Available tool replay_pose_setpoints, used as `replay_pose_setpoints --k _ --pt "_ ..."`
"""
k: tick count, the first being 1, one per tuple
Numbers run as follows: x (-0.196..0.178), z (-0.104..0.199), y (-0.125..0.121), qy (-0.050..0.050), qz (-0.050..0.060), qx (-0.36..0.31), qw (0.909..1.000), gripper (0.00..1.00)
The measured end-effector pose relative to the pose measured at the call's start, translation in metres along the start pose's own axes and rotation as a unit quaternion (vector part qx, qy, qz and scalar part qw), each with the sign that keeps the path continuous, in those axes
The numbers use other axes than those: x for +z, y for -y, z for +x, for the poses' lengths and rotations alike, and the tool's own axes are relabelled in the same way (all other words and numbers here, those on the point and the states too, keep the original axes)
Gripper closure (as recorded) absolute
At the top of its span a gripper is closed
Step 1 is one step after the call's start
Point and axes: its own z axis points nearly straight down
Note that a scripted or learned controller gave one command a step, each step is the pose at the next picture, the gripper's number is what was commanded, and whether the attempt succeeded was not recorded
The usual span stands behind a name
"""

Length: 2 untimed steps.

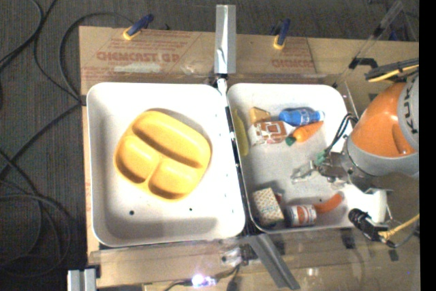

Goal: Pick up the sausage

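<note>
In the right bin (238,146), near its front wall, you see the sausage (330,202) lying at about five o'clock from the gripper (304,172), long axis running two-to-eight, fingers spread with nothing between them.

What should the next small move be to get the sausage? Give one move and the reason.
Probably shift the gripper down-frame and a little right, toward the sausage. The sausage lies near the right bin's lower right corner, beside a small jar, while the gripper hangs over bare floor up-frame of it, with nothing seen between the jaws.
</note>
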Motion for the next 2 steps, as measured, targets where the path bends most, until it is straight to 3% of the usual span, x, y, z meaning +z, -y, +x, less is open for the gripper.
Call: replay_pose_setpoints --k 1,2 --pt "0.0 -0.023 -0.003 -0.01 0.007 -0.079 0.9968 0.0" --pt "-0.082 -0.034 -0.013 -0.003 0.008 -0.118 0.993 0.0"
